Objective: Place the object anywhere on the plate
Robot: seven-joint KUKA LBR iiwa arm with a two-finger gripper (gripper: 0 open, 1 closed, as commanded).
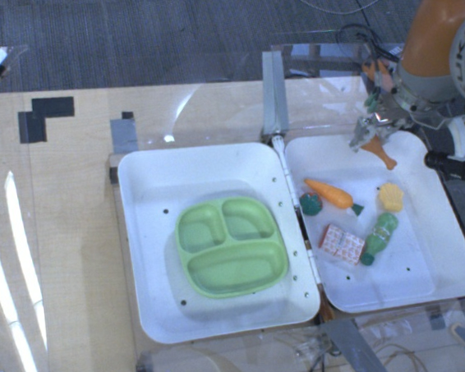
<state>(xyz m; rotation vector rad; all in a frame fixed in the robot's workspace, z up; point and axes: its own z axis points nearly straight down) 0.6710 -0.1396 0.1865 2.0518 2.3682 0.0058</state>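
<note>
1. Camera view: the gripper (373, 129) hangs over the far edge of the right bin (440, 279). A small orange piece (380, 153) sits just below its tips; I cannot tell whether it is pinched or only lying on the bin floor, nor how wide the pincer stands.
2. Risk: if the hold is shallow, the piece may slip during the carry over the divider (295, 216) and land outside the green plate (231, 247), which sits in the left bin (142, 232).
3. Risk: the plate's raised ridges could tip it off.
4. Count: two bins, one plate with three compartments, one carrot (330, 193), one yellow item (391, 197), one green bottle (378, 238), one patterned packet (342, 245), one dark green item (310, 205).
</note>
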